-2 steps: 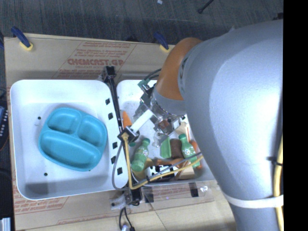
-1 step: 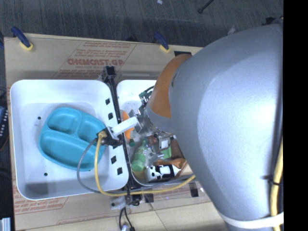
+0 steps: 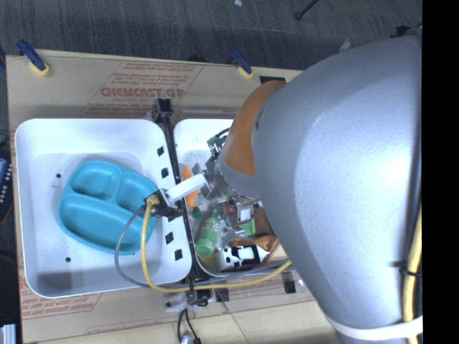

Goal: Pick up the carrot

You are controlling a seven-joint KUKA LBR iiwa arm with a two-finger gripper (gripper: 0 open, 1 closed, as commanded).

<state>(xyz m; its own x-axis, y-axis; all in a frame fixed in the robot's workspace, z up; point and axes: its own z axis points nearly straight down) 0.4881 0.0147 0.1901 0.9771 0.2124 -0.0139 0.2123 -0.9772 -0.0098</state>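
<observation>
The arm (image 3: 344,178) covers most of the right bin (image 3: 188,136), its gripper (image 3: 215,192) low inside; whether it grips anything I cannot tell. An orange sliver, likely the carrot (image 3: 187,172), lies at the gripper's ten o'clock by the divider.

Red print "CHEMCAST GP" on brown cardboard sheet (image 3: 136,84) under bins; smaller lines unreadable.

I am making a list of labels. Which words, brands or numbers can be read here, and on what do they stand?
"CHEMCAST GP", in red on the brown protective sheet behind the left bin.
The smaller red print above and below it is too blurred to read.
The packaging in the right bin is too blurred to read.
</observation>
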